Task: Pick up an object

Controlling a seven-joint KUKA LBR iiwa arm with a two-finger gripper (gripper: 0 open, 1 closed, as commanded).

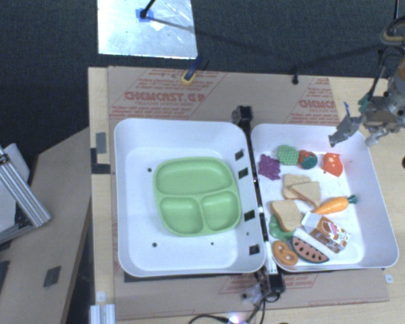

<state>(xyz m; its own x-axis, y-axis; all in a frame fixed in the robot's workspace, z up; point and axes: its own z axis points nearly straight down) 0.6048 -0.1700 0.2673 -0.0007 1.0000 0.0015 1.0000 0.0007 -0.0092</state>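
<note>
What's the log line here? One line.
gripper open | holds nothing | above right bin far edge | toy food in bin

Green plate [192, 196]; orange carrot [332, 205]; purple grapes [268, 167]; white bins [135, 147]

Arm [403, 79] cut off by the right frame edge; upper links out of sight. Hand [356, 132] blurred, finger spacing unreadable. Green toy [277, 228] mostly hidden under a bread slice [287, 214]. Print on the snack packet [327, 235] too small to read.
</note>
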